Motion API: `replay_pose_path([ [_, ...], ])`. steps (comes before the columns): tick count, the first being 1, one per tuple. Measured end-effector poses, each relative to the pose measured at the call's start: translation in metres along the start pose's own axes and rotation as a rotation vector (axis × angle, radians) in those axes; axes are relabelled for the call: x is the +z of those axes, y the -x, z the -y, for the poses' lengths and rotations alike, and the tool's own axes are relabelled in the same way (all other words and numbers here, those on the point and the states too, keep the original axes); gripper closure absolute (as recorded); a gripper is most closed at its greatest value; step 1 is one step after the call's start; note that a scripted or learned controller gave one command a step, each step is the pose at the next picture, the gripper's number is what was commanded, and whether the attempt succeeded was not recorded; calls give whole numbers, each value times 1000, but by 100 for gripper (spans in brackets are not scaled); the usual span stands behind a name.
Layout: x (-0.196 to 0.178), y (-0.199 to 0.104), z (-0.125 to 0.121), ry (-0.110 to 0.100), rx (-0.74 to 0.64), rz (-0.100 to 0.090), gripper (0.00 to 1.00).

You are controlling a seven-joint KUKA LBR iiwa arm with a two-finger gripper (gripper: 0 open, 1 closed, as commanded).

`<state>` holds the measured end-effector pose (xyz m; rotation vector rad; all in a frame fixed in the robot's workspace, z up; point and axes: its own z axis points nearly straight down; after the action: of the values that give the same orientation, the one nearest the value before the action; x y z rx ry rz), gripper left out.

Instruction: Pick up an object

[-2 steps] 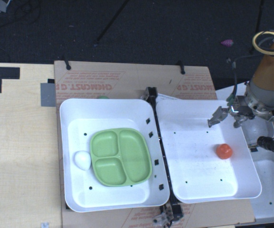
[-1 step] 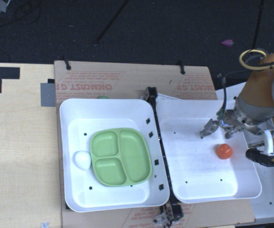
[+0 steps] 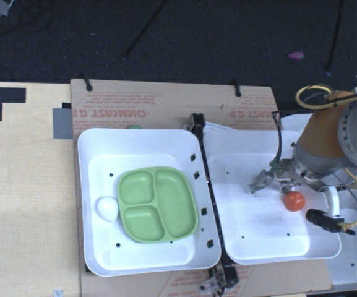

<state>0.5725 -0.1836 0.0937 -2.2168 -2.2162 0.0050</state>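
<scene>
A small red round object (image 3: 294, 200), like a tomato, lies in the right white bin (image 3: 258, 240) towards its right side. My gripper (image 3: 266, 179) hangs low over that bin, just left of and slightly above the red object, with nothing visibly held. The grey arm with its orange band (image 3: 320, 135) reaches in from the right. In the left white bin (image 3: 98, 147) a green divided plate (image 3: 157, 203) lies flat, and a white egg-shaped object (image 3: 107, 208) rests against the plate's left edge.
Both bins sit on a brown cardboard sheet (image 3: 166, 107), divided by a black ridge (image 3: 206, 190). A pale wooden bench top (image 3: 23, 197) extends to the left. The floor of the right bin left of the gripper is bare white.
</scene>
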Motion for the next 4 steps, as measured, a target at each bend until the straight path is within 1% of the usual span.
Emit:
replay_pose_path([
  [1,-13,1,-1,2,2,1,100],
  [2,-59,-1,7,8,4,3,100],
  [3,-117,6,0,11,-1,4,100],
  [4,-170,-3,-4,11,-2,4,100],
])
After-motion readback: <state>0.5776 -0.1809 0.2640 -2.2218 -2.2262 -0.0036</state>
